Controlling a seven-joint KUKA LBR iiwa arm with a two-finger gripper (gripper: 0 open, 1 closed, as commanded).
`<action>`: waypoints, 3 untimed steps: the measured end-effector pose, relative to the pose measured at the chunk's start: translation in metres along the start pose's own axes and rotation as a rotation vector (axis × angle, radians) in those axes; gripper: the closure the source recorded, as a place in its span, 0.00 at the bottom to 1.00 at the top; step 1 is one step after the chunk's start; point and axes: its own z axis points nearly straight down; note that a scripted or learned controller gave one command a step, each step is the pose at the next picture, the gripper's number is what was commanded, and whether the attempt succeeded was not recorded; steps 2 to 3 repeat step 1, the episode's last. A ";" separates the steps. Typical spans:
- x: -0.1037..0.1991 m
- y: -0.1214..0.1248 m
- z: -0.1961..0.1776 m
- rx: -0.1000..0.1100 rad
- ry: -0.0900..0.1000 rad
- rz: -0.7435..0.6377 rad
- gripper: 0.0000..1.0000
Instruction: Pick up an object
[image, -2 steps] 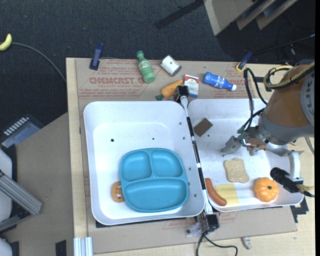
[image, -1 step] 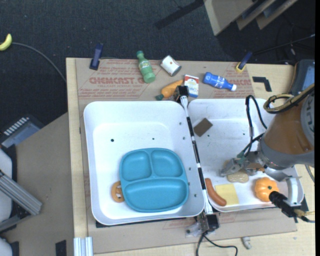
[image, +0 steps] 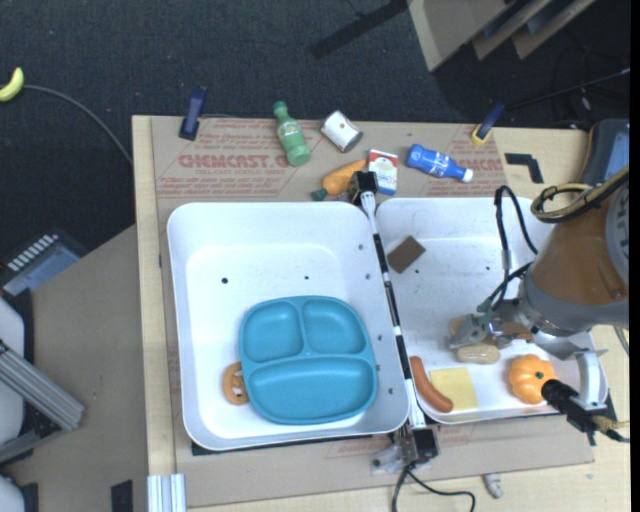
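Hovering gripper (image: 478, 330), finger state unclear, above one tan bun (image: 476, 353), beside one pumpkin (image: 529, 378), one hot dog (image: 431, 386).

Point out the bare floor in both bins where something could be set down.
Left bin: free strip behind the blue plate. Right bin: open middle behind the gripper, past the brown card. Crowded: front edge, with hot dog, cheese slice, pumpkin.

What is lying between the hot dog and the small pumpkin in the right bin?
A yellow cheese slice lies between the hot dog and the pumpkin, seen in the camera view.
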 end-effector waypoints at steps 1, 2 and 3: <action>0.119 -0.008 -0.105 0.000 0.002 -0.003 1.00; 0.119 -0.008 -0.105 0.000 0.002 -0.003 1.00; 0.119 -0.008 -0.105 0.000 0.002 -0.003 1.00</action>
